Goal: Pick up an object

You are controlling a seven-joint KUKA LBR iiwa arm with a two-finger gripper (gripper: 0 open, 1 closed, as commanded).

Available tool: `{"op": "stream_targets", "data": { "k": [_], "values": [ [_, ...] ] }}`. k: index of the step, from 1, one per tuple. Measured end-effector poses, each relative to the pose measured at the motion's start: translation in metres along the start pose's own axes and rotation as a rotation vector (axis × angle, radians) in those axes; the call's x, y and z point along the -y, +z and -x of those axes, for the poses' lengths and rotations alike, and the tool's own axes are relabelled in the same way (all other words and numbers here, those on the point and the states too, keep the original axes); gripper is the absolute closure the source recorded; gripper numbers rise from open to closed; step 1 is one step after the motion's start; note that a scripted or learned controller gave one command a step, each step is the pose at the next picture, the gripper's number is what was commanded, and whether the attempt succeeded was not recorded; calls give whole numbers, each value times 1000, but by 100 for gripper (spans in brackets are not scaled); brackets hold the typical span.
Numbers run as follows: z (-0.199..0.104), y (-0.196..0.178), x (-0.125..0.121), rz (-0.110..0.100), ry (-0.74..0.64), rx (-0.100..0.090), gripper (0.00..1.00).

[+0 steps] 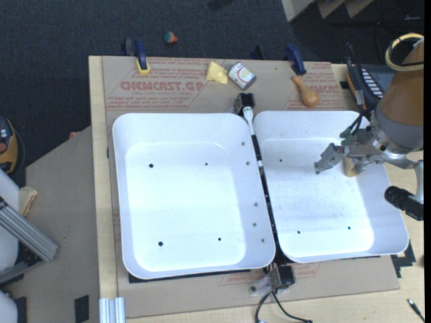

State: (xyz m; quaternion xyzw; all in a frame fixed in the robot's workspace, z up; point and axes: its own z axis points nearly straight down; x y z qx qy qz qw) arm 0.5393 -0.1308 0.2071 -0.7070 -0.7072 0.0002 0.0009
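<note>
My gripper (pixel 339 163) hangs over the upper right part of the right bin (pixel 316 244), below the orange wrist band. A small tan object (pixel 351 169) sits right at the gripper's lower edge, close to the bin's right wall. Whether it is held or just lying on the bin floor I cannot tell. The left bin (pixel 135 200) shows only its white floor.
Behind the bins on the cardboard lie a yellow piece (pixel 217 73), a small white box (pixel 241 75), a wooden-handled tool (pixel 306 91) and a black-and-white marker (pixel 246 106). Blue clamps (pixel 141 54) (pixel 293 58) grip the back edge. A black knob (pixel 403 200) juts in at the right.
</note>
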Motion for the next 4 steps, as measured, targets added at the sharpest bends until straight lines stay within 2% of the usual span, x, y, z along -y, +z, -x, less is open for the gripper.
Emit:
{"op": "stream_targets", "data": {
  "k": [1, 2, 3, 4],
  "values": [
    [4, -185, -25, 24, -2, 7, 0],
    [3, -185, -23, 8, -2, 4, 100],
    [-100, -108, -19, -8, -10, -3, 100],
    [-8, -247, -50, 21, 8, 9, 100]
  ]
}}
